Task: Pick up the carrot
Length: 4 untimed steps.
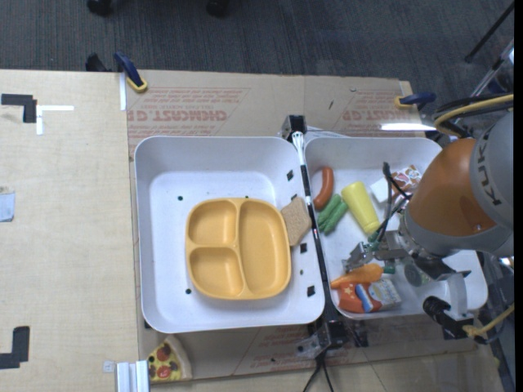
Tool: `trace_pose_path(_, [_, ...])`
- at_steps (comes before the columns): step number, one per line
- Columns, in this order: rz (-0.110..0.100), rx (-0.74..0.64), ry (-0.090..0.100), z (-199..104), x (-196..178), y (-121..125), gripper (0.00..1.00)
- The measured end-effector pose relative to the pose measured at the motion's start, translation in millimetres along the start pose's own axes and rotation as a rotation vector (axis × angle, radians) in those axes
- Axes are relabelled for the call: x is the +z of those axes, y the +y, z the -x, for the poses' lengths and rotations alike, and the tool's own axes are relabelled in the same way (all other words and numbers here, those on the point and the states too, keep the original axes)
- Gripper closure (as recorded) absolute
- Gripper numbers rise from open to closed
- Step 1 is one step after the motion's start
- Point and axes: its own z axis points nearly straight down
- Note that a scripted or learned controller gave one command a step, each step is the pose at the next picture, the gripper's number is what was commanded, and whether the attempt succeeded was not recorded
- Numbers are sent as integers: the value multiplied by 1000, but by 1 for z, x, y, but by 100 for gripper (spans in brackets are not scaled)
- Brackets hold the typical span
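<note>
A grey-and-orange arm (458, 194) reaches in from the right of the frame over the right bin (425, 149), its gripper (369, 256) low just above the carrot (357, 277) at lower centre-right. Whether its jaws are spread or pressed together cannot be told. The carrot lies nearly level, long axis left to right, thin tip toward the left. It looks a light, stiff, smooth plastic toy, best pinched across its thicker middle.
</note>
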Motion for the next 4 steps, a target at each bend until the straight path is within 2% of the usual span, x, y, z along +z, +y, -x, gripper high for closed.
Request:
trace_pose_path(1, [3,4,-3,2,-9,2,100])
trace_pose_path(2, [3,4,-3,2,-9,2,0])
trace_pose_path(3, [4,6,-4,3,-18,3,100])
trace_pose_path(4, [4,7,-3,3,-18,3,0])
